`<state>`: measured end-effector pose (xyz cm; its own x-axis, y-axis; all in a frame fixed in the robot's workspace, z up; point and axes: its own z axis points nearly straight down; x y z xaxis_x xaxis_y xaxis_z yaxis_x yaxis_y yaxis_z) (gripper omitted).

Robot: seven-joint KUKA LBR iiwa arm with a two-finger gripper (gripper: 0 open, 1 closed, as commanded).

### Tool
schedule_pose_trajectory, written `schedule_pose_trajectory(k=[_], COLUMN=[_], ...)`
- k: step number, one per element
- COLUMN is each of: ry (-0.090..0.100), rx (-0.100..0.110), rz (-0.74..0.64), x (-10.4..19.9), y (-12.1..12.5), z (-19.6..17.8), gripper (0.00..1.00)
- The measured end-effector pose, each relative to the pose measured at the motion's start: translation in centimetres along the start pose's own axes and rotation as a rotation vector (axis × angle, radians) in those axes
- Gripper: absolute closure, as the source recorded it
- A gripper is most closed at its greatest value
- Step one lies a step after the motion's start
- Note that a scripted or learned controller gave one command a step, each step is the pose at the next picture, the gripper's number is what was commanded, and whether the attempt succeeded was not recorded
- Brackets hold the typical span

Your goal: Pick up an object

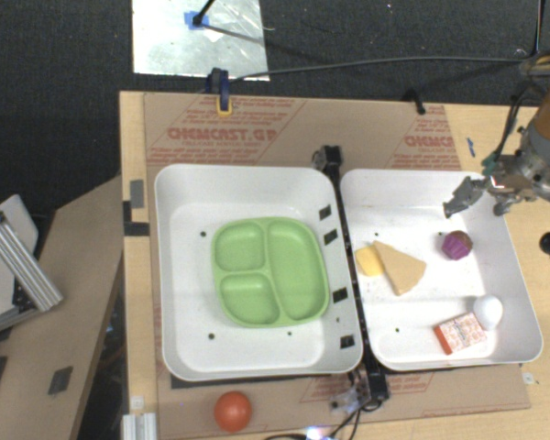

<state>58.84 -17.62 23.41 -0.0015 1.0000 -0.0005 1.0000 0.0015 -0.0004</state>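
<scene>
The right bin (412, 186) holds a purple round object (456, 245), a tan wedge (401, 268) touching a small yellow piece (368, 261), a white egg-like ball (488, 312) and a red and white carton (460, 334). My gripper (481, 196) hangs over the bin's far right side, above and just beyond the purple object. Its two grey fingers are spread apart with nothing between them.
The left bin (179, 246) carries a green divided plate (269, 270). An orange ball (233, 410) lies on the bench in front of the left bin. A black clip (330, 159) sits where the bins meet at the back. A blue clamp (219, 87) stands at the board's far edge.
</scene>
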Motion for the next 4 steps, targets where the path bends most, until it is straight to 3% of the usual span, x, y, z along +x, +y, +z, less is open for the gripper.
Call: schedule_pose_trajectory(k=[2,3,4], ry=[0.001,-0.001,0.0], rx=[0.0,-0.004,-0.004], rz=[-0.003,-0.003,-0.002], x=[1.7,1.6,1.4], y=[0.6,0.6,0.2], z=[9.7,8.5,4.1], gripper=[0.0,1.0,1.0])
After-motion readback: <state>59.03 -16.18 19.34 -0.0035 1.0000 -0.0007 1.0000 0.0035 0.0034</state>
